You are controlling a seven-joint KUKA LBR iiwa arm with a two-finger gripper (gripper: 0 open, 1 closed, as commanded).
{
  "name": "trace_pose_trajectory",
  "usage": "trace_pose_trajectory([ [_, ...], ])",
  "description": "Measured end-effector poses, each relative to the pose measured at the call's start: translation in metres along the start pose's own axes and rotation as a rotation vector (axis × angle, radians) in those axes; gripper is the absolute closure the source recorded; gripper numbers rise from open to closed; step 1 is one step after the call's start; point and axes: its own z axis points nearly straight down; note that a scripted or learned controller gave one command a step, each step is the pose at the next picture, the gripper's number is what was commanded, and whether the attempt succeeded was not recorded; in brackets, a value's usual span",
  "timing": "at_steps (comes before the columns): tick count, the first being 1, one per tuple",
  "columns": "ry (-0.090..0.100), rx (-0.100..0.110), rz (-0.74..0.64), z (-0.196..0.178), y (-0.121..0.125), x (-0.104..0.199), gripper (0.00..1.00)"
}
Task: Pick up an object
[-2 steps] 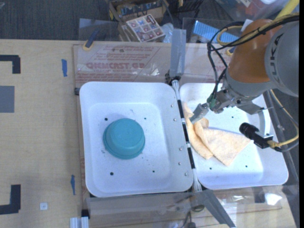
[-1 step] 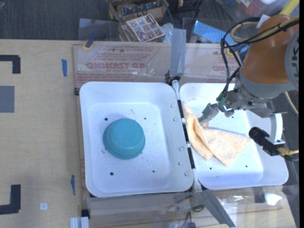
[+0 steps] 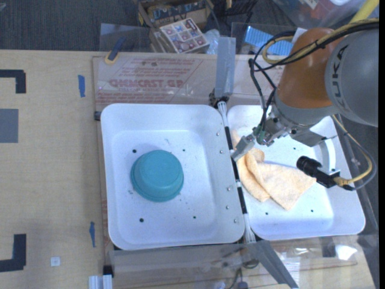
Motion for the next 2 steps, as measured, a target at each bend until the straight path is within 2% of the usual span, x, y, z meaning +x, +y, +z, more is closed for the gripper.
trace_pose_trajectory([
  [1,-0.002,-0.002,0.281,0.0,-0.022,-0.035,0.0],
  [2,0.0,0.0,0.303,0.073,-0.057,-0.068,0.0],
])
